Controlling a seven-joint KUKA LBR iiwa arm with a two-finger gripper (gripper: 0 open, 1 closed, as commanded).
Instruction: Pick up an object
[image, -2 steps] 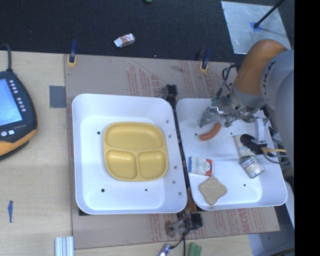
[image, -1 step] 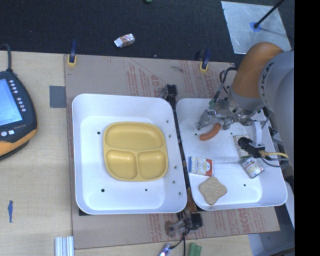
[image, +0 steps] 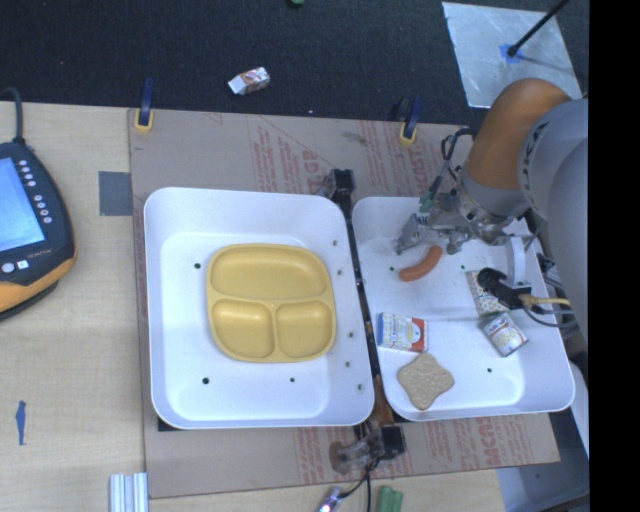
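Orange sausage (image: 421, 263) at six o'clock of claw (image: 428, 232), touching? Cannot tell claw's state. Looks light, smooth, rollable; best pinched mid-length, across.

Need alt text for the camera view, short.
The grey arm's gripper hovers beside an orange sausage in the right white bin, which also holds a small carton and a cracker. The left white bin holds a yellow divided plate.

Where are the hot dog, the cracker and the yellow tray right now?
hot dog (image: 421, 264): camera view, middle of the sausage, right bin.
cracker (image: 425, 380): camera view, centre of its speckled face, right bin's near edge.
yellow tray (image: 270, 301): camera view, ridge between its compartments, left bin.
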